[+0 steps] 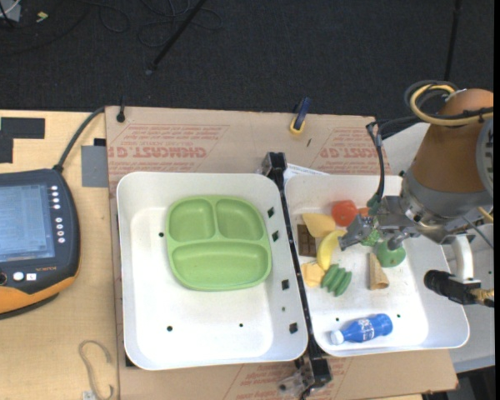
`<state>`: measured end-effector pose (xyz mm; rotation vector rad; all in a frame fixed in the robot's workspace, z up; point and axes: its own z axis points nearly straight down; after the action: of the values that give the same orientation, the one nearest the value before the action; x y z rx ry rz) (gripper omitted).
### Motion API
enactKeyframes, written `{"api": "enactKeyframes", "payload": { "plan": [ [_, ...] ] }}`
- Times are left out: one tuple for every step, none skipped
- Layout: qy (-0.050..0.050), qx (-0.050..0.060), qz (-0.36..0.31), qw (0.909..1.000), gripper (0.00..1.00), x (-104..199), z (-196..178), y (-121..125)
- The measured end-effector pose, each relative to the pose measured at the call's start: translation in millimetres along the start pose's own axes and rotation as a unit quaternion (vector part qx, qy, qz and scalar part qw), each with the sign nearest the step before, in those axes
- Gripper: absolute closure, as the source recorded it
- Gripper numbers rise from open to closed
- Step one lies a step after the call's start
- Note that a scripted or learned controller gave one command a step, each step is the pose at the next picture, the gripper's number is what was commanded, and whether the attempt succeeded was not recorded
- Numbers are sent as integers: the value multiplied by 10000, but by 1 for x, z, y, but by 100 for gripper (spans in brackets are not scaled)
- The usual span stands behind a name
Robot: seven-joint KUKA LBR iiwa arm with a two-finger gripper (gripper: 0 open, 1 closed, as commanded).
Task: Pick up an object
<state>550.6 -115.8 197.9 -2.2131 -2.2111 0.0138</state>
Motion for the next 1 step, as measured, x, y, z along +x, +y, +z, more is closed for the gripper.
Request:
{"api": "enactKeyframes", "payload": {
  "plan": [
    [-8,-54,-6,10000,0,0,-5,3]
  ]
}}
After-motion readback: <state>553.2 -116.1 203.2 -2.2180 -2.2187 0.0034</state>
